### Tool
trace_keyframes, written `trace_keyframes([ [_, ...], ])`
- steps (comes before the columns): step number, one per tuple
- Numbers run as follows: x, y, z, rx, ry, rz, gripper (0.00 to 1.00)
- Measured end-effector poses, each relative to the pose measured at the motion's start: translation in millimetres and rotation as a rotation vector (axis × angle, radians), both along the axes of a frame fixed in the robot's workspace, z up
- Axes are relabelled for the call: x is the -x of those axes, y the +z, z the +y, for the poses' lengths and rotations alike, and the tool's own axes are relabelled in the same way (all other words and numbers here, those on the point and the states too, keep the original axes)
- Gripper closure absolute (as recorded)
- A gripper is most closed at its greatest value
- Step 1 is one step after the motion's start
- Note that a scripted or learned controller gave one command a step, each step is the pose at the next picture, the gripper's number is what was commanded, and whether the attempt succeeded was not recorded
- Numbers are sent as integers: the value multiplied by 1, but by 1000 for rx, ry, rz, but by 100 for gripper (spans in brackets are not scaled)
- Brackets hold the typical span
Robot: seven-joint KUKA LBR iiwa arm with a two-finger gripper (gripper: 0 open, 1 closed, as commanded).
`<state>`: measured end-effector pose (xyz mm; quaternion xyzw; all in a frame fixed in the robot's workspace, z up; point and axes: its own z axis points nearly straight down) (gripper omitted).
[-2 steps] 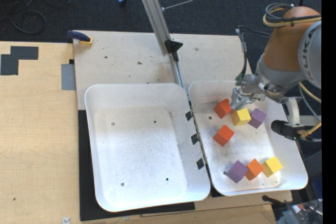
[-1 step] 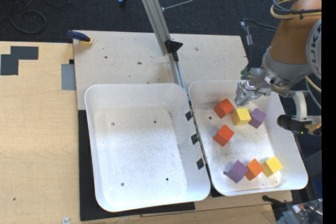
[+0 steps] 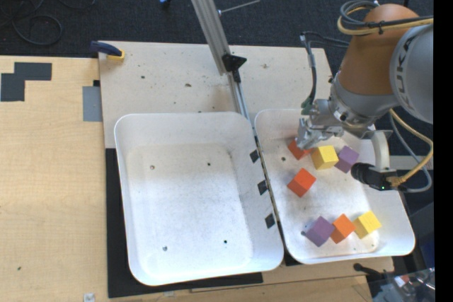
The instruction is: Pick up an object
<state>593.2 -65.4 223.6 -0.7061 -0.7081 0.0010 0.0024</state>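
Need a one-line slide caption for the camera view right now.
KUKA arm's hand lowered over a red block among coloured blocks in the right bin.

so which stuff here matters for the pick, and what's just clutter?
Job:
gripper
red cube
yellow cube
orange cube
right bin

Clutter:
left bin
metal rail
clamp

Part of the dark lettering "KUKA" ran down the grey arm at the right edge, cut off; no other text could be read.
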Motion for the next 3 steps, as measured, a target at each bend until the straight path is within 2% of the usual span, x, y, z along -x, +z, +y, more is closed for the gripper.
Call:
trace_keyframes([
  [1,15,-9,49,0,1,1,100],
  [2,22,-7,90,0,1,1,100],
  [3,40,2,144,-1,2,1,100],
])
